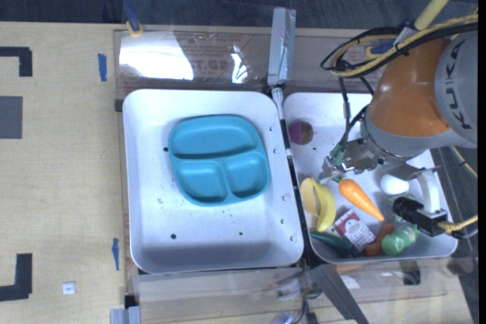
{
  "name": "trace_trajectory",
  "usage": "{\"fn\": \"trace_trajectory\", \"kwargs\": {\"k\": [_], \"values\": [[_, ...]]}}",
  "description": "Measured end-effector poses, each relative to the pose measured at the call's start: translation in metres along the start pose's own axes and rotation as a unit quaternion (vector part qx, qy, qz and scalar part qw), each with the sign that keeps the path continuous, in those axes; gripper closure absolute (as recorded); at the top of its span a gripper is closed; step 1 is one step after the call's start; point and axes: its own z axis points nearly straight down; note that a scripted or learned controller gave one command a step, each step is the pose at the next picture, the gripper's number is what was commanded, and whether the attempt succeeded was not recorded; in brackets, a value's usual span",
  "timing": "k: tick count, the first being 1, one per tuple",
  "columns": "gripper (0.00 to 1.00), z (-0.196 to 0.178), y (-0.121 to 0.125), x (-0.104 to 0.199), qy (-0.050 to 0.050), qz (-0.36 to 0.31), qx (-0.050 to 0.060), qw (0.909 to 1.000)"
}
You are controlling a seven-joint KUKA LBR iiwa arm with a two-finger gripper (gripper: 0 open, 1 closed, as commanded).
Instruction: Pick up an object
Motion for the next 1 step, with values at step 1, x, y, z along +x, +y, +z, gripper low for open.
{"fn": "trace_trajectory", "kwargs": {"k": [1], "values": [[1.0,0.0028,-0.0468,-0.0471,0.0,-0.03,0.005,0.9995]]}}
